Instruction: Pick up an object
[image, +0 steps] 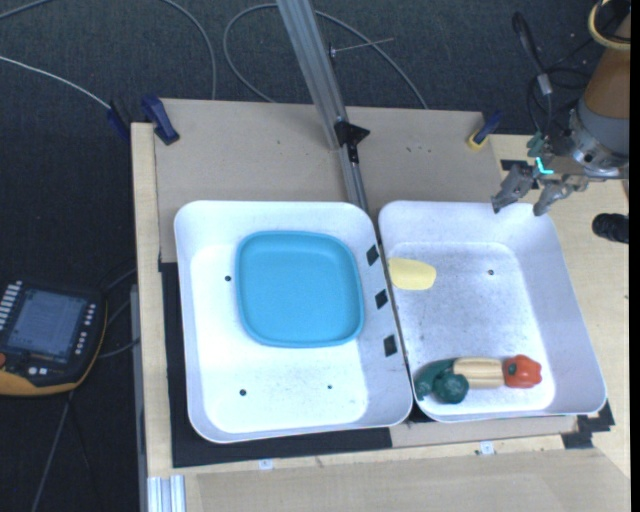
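I see even, diffuse overhead light, bright on both white bins (300, 420), whose rims come close to washing out, while the dark floor (60, 180) around the bench stays dim. Shadows are soft and short, and I note a mild sheen on the blue plate (300, 288). Focus is slightly soft overall, and the gripper (530, 195) looks a little blurred.

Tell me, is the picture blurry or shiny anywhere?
Camera view: mostly sharp, evenly lit; the blue plate shows soft sheen, no harsh glare; faint shadows hug the toys in the right bin; the gripper looks slightly blurred.
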